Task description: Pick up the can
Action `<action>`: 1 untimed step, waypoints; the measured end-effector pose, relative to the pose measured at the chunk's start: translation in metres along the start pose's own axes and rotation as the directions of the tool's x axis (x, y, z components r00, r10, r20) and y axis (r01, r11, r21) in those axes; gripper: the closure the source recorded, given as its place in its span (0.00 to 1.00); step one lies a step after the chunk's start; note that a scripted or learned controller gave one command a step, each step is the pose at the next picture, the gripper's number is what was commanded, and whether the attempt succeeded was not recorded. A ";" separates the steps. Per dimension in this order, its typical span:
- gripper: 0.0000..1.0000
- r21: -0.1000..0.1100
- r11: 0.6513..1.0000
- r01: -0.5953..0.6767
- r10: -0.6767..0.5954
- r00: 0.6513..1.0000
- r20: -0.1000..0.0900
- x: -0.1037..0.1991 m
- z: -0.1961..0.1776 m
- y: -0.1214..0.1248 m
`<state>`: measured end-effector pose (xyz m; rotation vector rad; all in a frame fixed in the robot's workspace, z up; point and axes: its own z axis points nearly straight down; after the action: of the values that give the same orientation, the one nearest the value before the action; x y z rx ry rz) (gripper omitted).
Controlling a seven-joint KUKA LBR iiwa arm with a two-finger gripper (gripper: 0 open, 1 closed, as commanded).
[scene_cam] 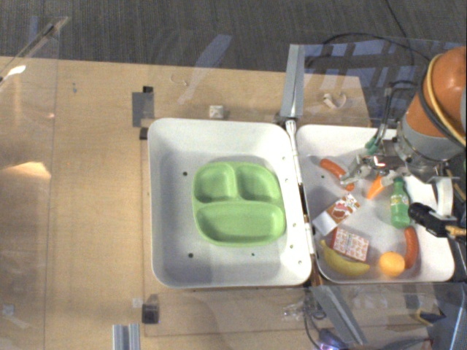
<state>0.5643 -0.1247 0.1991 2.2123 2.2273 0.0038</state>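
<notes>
Wooden bench surface [80, 195], pale and smooth, carries two shallow white plastic bins with rounded corners, set side by side; dark grey carpet lies beyond the far edge.

Left bin [168, 195]: one item, a light green moulded plastic plate [238, 203] with three compartments, lying flat at the centre.

Right bin [438, 268]: several small items. Count as seen: two red sausage-shaped pieces, one at far left [332, 168] and one at near right [411, 246]; one orange carrot-shaped piece [374, 187]; one green bottle-shaped piece [398, 204]; one yellow curved banana [343, 262]; one round orange fruit [392, 264]; one flat patterned red-and-white carton [351, 244]; and one small red-and-white labelled can [341, 208] lying on its side left of centre in that bin, just beyond the carton.

My pincer [371, 162] hangs over the far part of the right bin, near the carrot-shaped piece and apart from the can. My metal fingers are too cluttered to read; I cannot tell whether they stand apart or together.
</notes>
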 end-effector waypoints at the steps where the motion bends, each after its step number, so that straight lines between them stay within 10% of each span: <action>1: 0.00 -0.002 0.994 0.109 -0.109 0.994 0.002 -0.029 0.033 0.047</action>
<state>0.6119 -0.1537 0.1665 2.0860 2.3428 0.0038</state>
